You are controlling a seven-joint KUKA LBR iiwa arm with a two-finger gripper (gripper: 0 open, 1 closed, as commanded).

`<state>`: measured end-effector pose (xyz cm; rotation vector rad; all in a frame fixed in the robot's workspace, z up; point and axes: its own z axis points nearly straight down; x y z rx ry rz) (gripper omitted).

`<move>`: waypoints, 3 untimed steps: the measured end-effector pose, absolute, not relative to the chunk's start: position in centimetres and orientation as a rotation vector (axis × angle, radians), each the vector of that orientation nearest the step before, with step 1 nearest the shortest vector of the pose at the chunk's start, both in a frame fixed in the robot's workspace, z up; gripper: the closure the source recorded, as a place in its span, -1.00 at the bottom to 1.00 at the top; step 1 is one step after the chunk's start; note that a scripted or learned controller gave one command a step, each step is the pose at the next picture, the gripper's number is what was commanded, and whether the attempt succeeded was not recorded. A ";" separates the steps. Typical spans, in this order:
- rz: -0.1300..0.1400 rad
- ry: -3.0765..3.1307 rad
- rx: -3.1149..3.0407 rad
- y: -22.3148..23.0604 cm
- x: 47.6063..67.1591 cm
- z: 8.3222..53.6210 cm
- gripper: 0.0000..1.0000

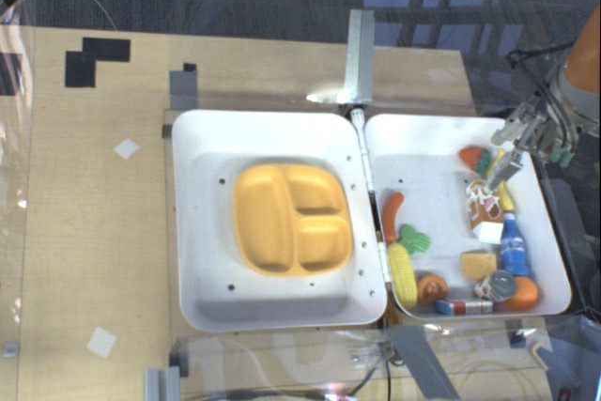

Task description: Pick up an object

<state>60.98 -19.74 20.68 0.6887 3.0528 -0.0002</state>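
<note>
The right bin [427, 160] holds several toy foods along its near and right sides: a corn cob [402, 270], a green leafy piece [414, 239], a red sausage [392, 212], a blue bottle [513, 246], a yellow block [478, 265], an orange fruit [524, 294] and a brown-and-white spotted piece [482, 199]. My gripper [510, 157] hangs over the bin's far right corner, just above an orange and green piece [475, 159]. Its fingers [501, 170] stand apart with nothing between them.
The left bin [202, 202] carries a yellow divided tray [291, 218] in its middle. A metal post [360, 56] rises behind the seam between the bins. The arm comes in over the right bin's right wall.
</note>
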 end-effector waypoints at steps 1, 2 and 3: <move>0.002 2.985 0.975 -18.5 59.9 13.2 -1.00; 0.002 2.707 1.586 -20.5 58.2 11.3 -1.00; 0.002 2.855 1.293 -20.2 56.5 17.1 -1.00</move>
